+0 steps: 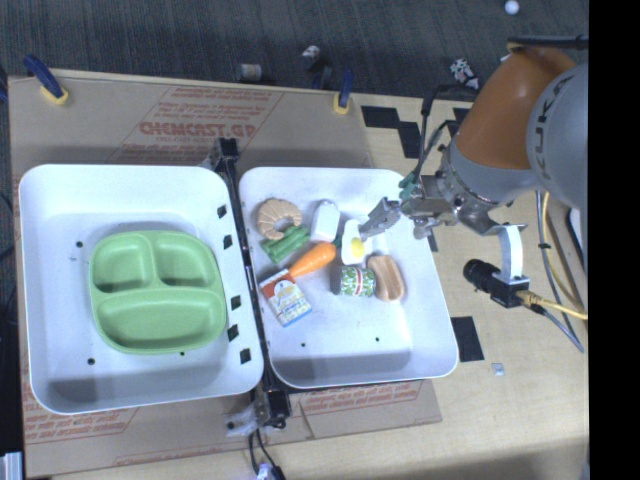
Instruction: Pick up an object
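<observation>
Hovering over the right bin [425, 298], the pincer [378, 218], seemingly spread and empty, was just above the hot dog [387, 277].

One fixed camera looks down at a slant on both white bins [40, 268], the arm [520, 118] at right.

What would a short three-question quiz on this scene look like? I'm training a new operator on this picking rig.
1. True or false: the green tray lies in the left bin.
2. What touches the carrot at its green end? A) the can B) the croissant C) the green piece
3. Fill in: the gripper hovers over the ____ bin, by its far right part.

Key: 1 true; 2 C; 3 right.
</observation>
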`<state>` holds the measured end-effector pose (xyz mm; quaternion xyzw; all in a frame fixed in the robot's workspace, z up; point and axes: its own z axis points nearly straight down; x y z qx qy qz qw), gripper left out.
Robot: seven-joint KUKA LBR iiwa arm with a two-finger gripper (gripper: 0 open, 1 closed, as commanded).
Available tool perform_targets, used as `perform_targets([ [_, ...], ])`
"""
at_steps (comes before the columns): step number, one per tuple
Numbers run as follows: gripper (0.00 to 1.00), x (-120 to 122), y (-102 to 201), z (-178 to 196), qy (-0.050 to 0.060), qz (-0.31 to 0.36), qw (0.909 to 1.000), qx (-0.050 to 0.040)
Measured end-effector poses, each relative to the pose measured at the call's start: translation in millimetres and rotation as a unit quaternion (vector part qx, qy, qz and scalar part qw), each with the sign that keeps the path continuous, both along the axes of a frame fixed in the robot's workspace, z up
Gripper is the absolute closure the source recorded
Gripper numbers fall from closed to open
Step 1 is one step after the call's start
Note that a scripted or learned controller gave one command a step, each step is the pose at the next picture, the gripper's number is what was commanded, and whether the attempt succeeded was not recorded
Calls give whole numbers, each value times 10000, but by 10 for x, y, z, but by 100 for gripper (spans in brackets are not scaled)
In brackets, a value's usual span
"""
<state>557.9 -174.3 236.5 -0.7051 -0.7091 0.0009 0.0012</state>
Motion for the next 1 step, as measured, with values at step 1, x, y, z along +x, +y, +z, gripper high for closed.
perform_targets([
  [1,0,-820,79,-1450,5,3,10000,6],
])
